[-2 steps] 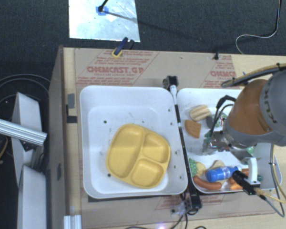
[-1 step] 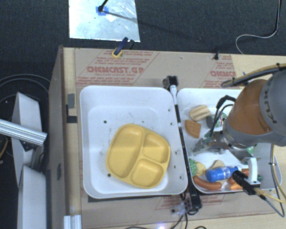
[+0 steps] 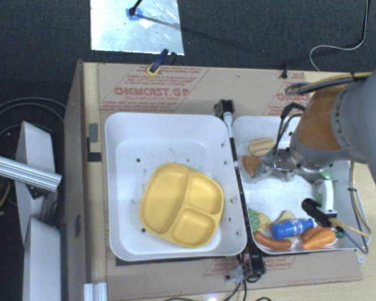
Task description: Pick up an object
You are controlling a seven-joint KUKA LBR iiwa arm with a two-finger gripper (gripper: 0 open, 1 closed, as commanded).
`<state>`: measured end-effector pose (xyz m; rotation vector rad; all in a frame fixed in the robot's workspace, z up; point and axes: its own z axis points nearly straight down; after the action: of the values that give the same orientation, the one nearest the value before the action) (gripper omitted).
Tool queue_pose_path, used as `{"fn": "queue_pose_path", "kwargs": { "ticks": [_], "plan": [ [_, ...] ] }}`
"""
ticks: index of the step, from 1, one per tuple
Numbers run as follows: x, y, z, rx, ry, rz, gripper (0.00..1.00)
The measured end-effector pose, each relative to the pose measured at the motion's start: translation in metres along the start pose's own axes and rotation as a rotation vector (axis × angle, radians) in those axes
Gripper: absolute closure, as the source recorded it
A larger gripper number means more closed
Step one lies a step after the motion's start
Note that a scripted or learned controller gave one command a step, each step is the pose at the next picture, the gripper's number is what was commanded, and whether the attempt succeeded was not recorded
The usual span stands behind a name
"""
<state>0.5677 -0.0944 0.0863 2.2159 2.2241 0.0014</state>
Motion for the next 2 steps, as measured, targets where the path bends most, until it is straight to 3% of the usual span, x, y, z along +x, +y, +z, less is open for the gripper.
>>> {"fn": "queue_pose_path", "kwargs": {
  "ticks": [1, 2],
  "plan": [
    [0.009, 0.048, -0.004, 0.000, 0.000, -0.001, 0.00],
    [0.004, 0.086, 0.003, 0.090, 0.013, 0.013, 0.00]
  ]
}}
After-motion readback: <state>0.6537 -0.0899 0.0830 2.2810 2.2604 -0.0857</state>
